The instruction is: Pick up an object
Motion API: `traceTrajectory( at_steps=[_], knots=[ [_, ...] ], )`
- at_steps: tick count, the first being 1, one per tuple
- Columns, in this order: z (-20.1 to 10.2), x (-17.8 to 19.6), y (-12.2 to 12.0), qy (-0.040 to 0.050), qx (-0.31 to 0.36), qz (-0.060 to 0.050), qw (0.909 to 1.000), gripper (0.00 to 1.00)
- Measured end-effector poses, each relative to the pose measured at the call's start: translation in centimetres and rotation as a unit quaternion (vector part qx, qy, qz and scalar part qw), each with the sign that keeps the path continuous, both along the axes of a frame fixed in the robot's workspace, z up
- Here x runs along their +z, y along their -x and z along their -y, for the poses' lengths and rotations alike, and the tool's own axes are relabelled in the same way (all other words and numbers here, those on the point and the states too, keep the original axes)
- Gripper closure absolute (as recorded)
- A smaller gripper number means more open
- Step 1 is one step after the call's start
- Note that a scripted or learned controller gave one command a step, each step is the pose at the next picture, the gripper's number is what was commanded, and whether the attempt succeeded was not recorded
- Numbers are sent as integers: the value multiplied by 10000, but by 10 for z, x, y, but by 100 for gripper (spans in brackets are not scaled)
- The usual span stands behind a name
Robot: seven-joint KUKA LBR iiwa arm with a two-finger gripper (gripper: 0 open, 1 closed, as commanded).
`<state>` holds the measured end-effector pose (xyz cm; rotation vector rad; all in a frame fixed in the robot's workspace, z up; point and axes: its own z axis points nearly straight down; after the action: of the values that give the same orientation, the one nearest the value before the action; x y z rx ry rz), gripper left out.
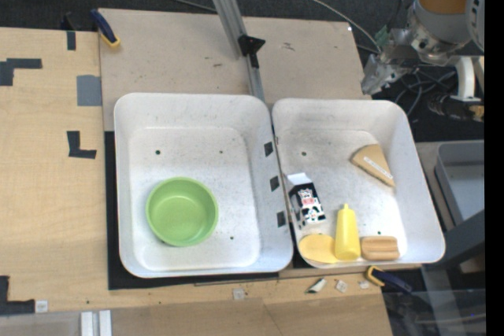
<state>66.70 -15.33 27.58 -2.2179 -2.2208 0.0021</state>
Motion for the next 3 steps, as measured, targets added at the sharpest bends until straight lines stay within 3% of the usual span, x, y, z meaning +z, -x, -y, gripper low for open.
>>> traceTrajectory(
  at_steps=[1, 2, 3],
  knots=[
    [0, 0, 0, 0, -1, 0, 10000, 0],
    [-2, -46, -5, 8, 6, -22, 10000, 0],
    [-1, -99, 6, 10, -3, -21, 10000, 0]
  ],
)
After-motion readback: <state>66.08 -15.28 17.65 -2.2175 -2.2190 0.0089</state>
